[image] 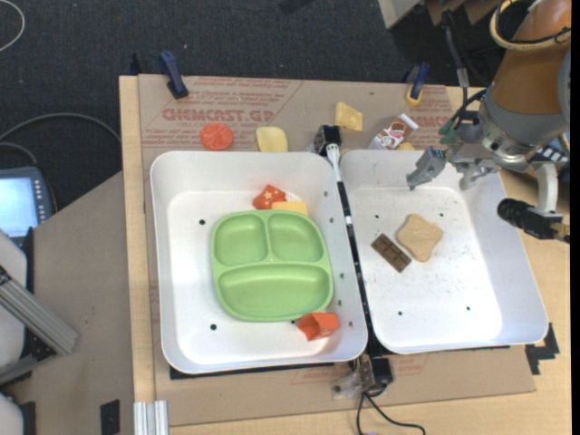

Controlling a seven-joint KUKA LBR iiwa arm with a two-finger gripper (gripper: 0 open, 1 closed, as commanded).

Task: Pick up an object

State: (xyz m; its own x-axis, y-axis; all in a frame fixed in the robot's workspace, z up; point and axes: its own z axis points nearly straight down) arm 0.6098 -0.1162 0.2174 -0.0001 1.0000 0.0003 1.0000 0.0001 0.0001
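Observation:
My gripper point(446, 172) hangs over the back edge of the right bin point(489, 306), open, with nothing between its two grey fingers point(422, 169). In that bin, below and to the left of it, lie a tan slice of toast point(420, 236) and a dark brown chocolate bar point(391, 252), touching at one corner. The left bin point(177, 270) holds a green divided plate point(270, 265). A red and orange piece point(269, 197) and a yellow piece point(292, 207) sit at the plate's far rim. An orange block point(317, 325) rests at its near rim.
On the cardboard behind the bins lie a red disc point(216, 136), a pale yellow piece point(271, 139), a cheese wedge point(348, 116), a small red and white packet point(391, 134) and a black object point(326, 137). Blue clamps point(172, 72) hold the board's back edge.

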